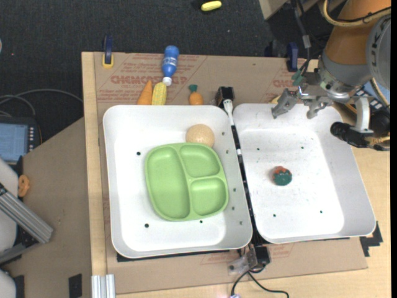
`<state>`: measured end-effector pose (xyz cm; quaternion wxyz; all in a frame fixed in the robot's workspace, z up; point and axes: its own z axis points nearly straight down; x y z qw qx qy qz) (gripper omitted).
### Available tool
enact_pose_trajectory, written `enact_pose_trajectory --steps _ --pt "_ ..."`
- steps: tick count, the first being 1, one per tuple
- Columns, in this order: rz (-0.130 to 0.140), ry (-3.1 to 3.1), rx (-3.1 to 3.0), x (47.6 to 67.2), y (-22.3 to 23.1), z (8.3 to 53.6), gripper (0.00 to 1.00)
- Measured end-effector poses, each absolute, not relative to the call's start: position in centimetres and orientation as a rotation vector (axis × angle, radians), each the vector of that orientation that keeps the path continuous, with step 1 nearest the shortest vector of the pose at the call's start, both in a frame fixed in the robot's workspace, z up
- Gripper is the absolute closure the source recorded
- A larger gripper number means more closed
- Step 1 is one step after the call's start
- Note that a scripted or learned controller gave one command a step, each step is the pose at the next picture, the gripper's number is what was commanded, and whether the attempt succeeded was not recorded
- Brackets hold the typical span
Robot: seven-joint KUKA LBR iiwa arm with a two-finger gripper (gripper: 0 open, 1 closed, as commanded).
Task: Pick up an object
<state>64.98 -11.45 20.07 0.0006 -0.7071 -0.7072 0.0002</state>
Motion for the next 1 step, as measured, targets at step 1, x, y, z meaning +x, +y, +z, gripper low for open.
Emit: enact_pose_trajectory --steps 1 --pt "0.006 -2.214 -2.220 60.07 -12.05 7.89 0.00"
